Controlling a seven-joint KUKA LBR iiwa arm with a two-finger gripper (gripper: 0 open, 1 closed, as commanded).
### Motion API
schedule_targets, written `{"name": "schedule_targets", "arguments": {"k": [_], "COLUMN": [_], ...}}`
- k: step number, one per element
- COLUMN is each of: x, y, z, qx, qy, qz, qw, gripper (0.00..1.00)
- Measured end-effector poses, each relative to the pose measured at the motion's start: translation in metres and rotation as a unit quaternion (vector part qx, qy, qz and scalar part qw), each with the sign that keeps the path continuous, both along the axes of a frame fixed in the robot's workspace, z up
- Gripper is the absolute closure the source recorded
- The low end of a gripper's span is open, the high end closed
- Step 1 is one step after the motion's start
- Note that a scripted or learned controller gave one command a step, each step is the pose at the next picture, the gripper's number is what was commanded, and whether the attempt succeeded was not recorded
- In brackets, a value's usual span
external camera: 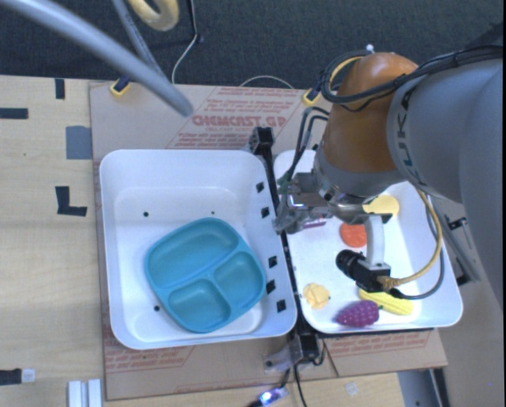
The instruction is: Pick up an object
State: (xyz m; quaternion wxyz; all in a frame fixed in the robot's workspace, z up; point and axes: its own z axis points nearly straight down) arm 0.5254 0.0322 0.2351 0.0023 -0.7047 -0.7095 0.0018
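Observation:
My gripper (297, 217) hangs low over the left part of the right bin (430, 312), close to the wall between the bins. The grey arm and its orange band (367, 117) cover the back of that bin. Beside the gripper lie a red-orange piece (353, 235) and a pale yellow piece (383, 203), partly hidden by the arm. A sliver of pink (314, 223) shows right under the gripper; I cannot tell what it is. Near the front of the bin sit a small yellow toy (317, 295), purple grapes (357, 314) and a yellow banana-like piece (392, 303).
The left bin (134, 185) holds a blue divided plate (203, 274) towards its front. A black cable fitting (358, 267) with a yellow cable loops over the right bin. Black clips line the shared wall (274, 253). A grey pole crosses the top left.

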Motion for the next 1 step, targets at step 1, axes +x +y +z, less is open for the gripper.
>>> {"name": "schedule_targets", "arguments": {"k": [1], "x": [0.0109], "y": [0.056], "z": [0.0048], "qx": [0.0002], "qy": [-0.001], "qz": [0.001], "qw": [1.0], "gripper": [1.0]}}
